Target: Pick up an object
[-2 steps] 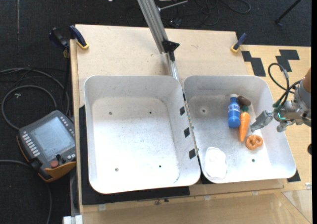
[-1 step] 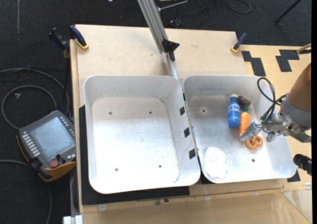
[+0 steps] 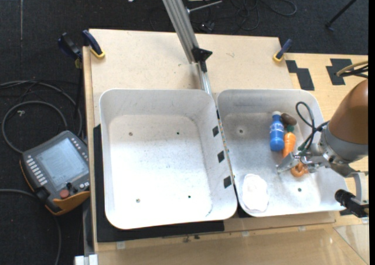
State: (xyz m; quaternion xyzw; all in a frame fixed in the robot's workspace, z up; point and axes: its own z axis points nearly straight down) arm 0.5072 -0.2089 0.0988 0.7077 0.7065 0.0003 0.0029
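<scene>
Your tool (image 3: 291, 165) sits low in the right bin (image 3: 258, 105), just below the blue bottle (image 3: 276, 133) and touching an orange object (image 3: 289, 142). You can't tell its grip state from here. A white object (image 3: 255, 191) lies below-left of the bottle.

- A single fixed camera looked down from above the bench (image 3: 176, 64) at a slant, facing toward the far floor
- It stood far enough back to take in both white bins, the left bin (image 3: 158, 158) and the right bin (image 3: 258, 111), side by side
- The arm (image 3: 351, 123) entered from the frame's right
- Dark floor, cables and a handheld control pendant (image 3: 55, 170) appeared beyond the bench's left edge
</scene>
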